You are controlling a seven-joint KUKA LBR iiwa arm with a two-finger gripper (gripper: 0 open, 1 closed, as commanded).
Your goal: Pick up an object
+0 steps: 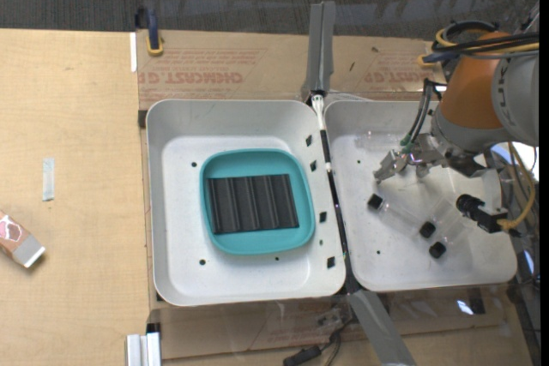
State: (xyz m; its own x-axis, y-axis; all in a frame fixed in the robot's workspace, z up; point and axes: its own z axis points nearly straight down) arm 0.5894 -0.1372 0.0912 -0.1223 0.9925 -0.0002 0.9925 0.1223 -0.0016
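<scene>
A teal dish (219, 246) with a dark ribbed insert lies flat in the middle of the left bin (171, 141). In the right bin (369, 270) lies a clear, hard-to-see item (410, 214) with small black knobs at its corners. The gripper (396, 164) hangs low over the upper middle of the right bin, just above and slightly left of the clear item. It is slanted down to the left. Nothing is visibly held in it. The grey arm with its orange band (476, 94) comes in from the right.
Both bins sit on a cardboard-covered bench (69, 99). A grey post (321, 47) rises behind the seam between them. On the bench at far left lie a small wrapped packet (17, 241) and a short grey strip (48, 179). Cables (506, 210) hang by the right bin's right edge.
</scene>
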